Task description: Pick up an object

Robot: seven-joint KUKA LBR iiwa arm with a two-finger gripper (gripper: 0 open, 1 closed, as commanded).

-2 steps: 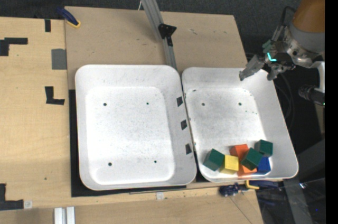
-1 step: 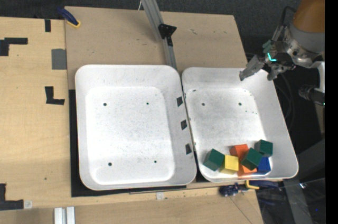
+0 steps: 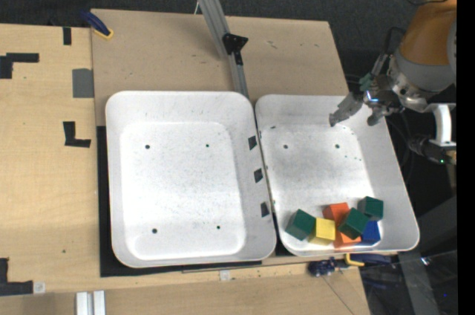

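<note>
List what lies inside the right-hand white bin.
Right bin: a pile of blocks at its near corner, including green, yellow, orange and blue. Anything beneath the pile is covered.

White bins (image 3: 185, 102); green (image 3: 300, 223), yellow (image 3: 324, 230), orange (image 3: 337, 212), blue blocks (image 3: 371, 232); orange-banded arm (image 3: 429, 31)

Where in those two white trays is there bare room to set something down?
The left bin offers bare floor wall to wall. The right bin is bare from its far wall down to the blocks, which crowd its near corner. The gripper hangs at its far right edge.
</note>
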